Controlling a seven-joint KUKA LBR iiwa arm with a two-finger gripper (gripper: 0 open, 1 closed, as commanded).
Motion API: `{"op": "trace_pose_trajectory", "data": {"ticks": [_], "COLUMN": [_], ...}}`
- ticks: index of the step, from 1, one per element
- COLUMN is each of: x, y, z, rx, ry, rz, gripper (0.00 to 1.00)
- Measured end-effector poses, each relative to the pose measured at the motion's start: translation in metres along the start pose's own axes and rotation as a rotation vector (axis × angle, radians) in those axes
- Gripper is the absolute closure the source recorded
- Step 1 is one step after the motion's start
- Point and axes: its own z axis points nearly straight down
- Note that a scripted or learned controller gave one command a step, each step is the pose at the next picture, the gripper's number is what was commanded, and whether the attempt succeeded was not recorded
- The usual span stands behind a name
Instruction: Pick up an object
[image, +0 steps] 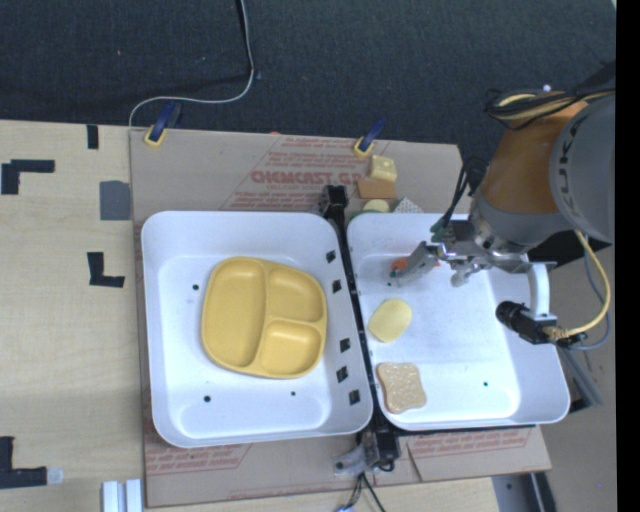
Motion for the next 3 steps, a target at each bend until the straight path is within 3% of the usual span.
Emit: {"op": "trace_pose_trajectory", "data": {"ticks": [1,2,3], "x": [-0.001,0.013,-0.021], "y": [0.038,0.086,0.087], "z": [0.102,0.104,0.102], "rx": [0.003,0.022,0.012], "ry": [-0.001,0.000,0.004], "rz": [-0.001,0.003,0.004], "gripper": [0.00,0.00,0.00]}}
